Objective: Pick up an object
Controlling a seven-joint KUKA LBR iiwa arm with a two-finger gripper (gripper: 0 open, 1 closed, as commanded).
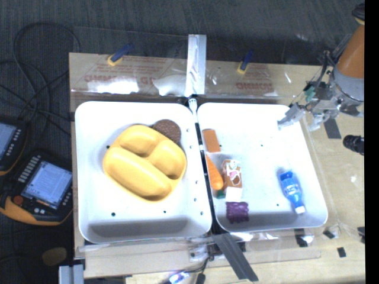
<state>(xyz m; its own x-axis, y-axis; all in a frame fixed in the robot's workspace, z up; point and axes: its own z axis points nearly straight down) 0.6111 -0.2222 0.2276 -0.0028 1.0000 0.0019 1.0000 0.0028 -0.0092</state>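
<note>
claw [294,115] over right bin's [260,123] far corner; grip state unclear.

My arm: grey metal with an orange band

From my remote seat I see the arm [354,64] as an orange band over a pale grey wrist, then a cluttered silver-grey gripper [296,116] with dark fittings, a small green spot and thin cabling.
</note>
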